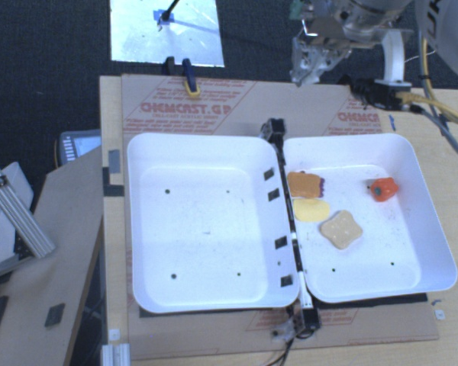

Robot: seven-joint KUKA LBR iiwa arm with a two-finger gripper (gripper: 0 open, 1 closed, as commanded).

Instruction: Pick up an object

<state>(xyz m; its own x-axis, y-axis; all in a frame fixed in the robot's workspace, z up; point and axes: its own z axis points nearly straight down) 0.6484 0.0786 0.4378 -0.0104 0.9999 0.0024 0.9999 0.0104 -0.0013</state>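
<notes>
The right bin [412, 158] holds several small items near its left and far side. An orange block with a purple edge [304, 184] lies by the divider, a flat yellow piece [311, 210] sits just in front of it, and a tan toast-shaped piece [341, 229] lies nearer the front. An orange-red object with a dark spot [382, 189] rests toward the right. My gripper [305, 71] hangs high above the bench behind the bins, well away from every item, and nothing shows between its fingers.
The left bin [137, 204] stands beside the right one, joined at a dark clipped divider [278, 204]. A shiny metal plate [166, 20] lies behind the bench. Cables and a black fitting [382, 91] sit at the back right.
</notes>
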